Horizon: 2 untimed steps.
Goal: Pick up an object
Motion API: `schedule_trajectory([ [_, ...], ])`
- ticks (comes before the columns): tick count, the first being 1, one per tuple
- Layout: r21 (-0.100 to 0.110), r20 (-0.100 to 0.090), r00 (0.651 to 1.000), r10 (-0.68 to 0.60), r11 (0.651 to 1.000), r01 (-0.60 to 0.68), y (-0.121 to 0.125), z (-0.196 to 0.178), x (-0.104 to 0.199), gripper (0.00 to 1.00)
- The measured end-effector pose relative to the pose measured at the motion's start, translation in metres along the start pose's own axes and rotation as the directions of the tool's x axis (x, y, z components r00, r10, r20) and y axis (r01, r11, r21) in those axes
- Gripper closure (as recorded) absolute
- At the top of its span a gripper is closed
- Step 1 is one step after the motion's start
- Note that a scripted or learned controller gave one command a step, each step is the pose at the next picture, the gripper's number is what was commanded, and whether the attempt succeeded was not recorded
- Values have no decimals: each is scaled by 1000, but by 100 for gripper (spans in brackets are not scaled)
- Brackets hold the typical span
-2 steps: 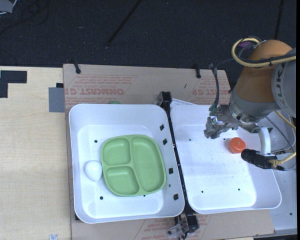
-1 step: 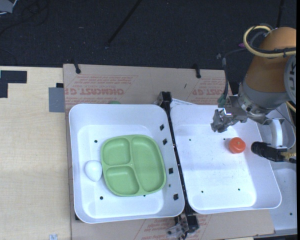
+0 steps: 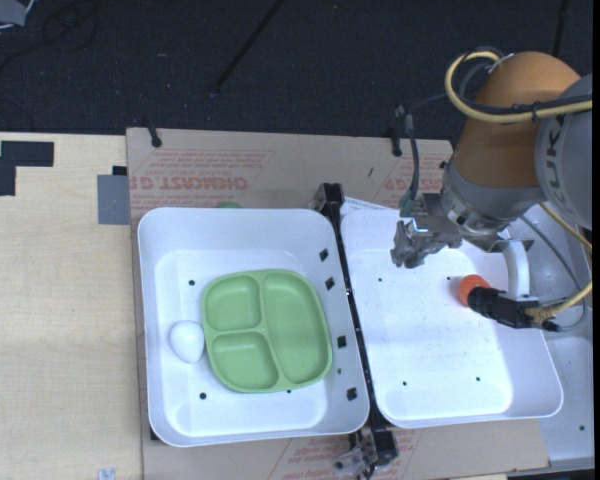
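Observation:
My gripper (image 3: 410, 251) hangs over the far left part of the right bin (image 3: 435, 393), close to the divider between the bins. I see nothing held under it. A small orange object (image 3: 471, 289) lies in the right bin, to the right of the gripper and apart from it. In the left bin (image 3: 170, 408) a green plate with three compartments (image 3: 266, 329) lies flat. A white egg-shaped object (image 3: 187, 341) rests against the plate's left edge.
The two bins meet at a black-clipped divider (image 3: 345, 308). They sit on a cardboard sheet (image 3: 280, 168) on the wooden bench. The arm's grey and orange wrist (image 3: 510, 128) looms over the right bin's far right corner.

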<state>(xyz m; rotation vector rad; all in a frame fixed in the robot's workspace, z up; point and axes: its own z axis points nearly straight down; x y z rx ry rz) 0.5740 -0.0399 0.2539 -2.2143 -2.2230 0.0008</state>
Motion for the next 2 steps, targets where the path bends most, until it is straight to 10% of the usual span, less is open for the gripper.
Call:
schedule_trajectory([
  [2, 3, 1, 1000, 1, 1000, -1, -4, 15, 100, 100],
])
